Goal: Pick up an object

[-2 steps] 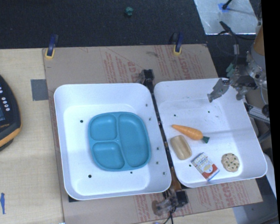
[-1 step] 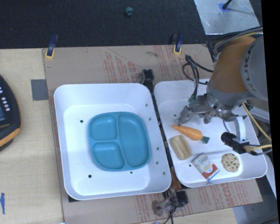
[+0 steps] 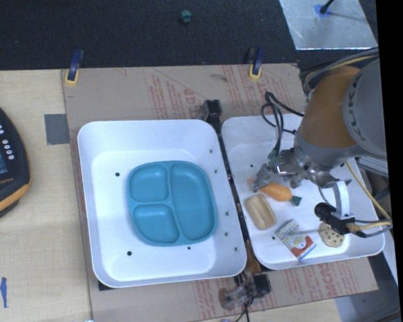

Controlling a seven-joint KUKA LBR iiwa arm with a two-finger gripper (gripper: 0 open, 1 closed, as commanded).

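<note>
- The grey arm with its orange band (image 3: 330, 115) reaches in from the right and hangs low over the right-hand shallow white bin (image 3: 245, 136), its two-finger gripper (image 3: 276, 179) down among the objects there.
- Right at the gripper lies a small orange, carrot-shaped piece (image 3: 280, 192); the metal tips sit just above and to its left, touching or nearly so (the wrist hides the exact contact).
- Whether the tool is released, clenched, or grasping the orange piece cannot be told from this slanted view, so no hold can be claimed.
- Other candidates in the same bin: a tan, bread-like oblong (image 3: 260, 211) just beside the orange piece, a small red-and-white packet (image 3: 295, 238) nearer the front wall, and a round speckled cookie-like disc (image 3: 330, 234) at the front right.
- The left-hand white bin (image 3: 93, 200) holds a light-blue plastic plate with three compartments (image 3: 171, 202), well apart from the gripper.
- Judged step: the descent-and-grasp stage on the orange piece, with lifting not yet done.
- The next move seems to call for a firm close around the orange piece, then a straight rise clear of the tan oblong so nothing is dragged along.
</note>
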